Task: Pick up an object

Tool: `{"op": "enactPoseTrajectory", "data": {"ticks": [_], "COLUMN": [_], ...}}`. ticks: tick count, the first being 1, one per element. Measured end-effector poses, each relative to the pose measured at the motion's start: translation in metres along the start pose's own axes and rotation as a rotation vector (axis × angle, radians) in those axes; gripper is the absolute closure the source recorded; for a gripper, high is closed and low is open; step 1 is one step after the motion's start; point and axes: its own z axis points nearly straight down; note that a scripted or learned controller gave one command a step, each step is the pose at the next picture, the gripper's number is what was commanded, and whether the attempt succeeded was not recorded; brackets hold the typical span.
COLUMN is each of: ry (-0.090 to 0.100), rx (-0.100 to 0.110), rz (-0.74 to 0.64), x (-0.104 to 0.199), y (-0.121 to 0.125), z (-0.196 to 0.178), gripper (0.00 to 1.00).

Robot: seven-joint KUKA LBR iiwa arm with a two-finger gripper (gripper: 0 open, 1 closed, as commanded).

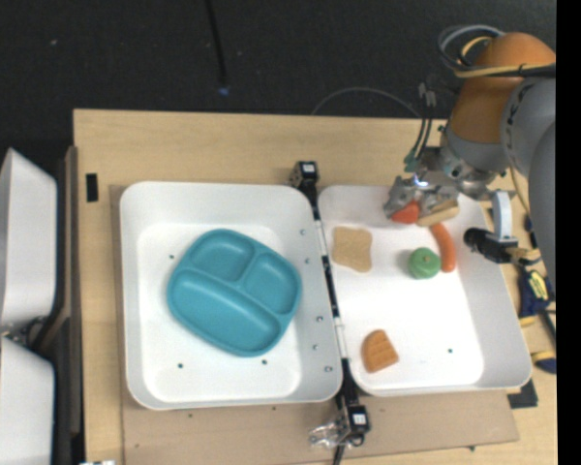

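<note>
The right bin (484, 356) serves as the landmark: a shallow white tray with rounded corners, its left rim pressed against the right rim of the left bin (140, 356), the two joined by small black clips at the top and bottom of the shared seam. Inside the right bin, the lower right part of the floor is bare, and so is a broad patch across its middle. A tan slice of toy bread (351, 248) lies near the bin's left rim in its upper half, an orange-brown pastry piece (379, 351) sits low and left of centre, a green apple-like ball (424, 263) rests right of centre, and an orange carrot (444, 247) lies just beside the ball on its right, slanting toward the bin's upper rim. A small red object (404, 214) sits at the upper edge, close to the carrot's top end. To the left of the landmark, the left bin holds a teal divided plate (234, 291), with bare white floor all round it. Both bins rest on a pale wooden bench (97, 153), and dark floor lies beyond it. The gripper (421, 200) hangs over the right bin's upper rim, directly above and seemingly touching the red object; whether its fingers are apart or together cannot be made out, nor whether it grips anything.
</note>
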Motion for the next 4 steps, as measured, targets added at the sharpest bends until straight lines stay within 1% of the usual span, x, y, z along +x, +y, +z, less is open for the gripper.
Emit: {"op": "enactPoseTrajectory", "data": {"ticks": [1,2,3,4], "ry": [0.001,0.000,0.000,0.000], "rx": [0.000,0.001,0.006,0.006], "rz": [-0.005,-0.005,-0.008,-0.008], "x": [0.005,0.004,0.053,0.096], "y": [-0.005,-0.004,-0.020,-0.029], "z": [-0.049,-0.082,-0.071,-0.066], "gripper": [1.00,1.00,1.00,1.00]}}
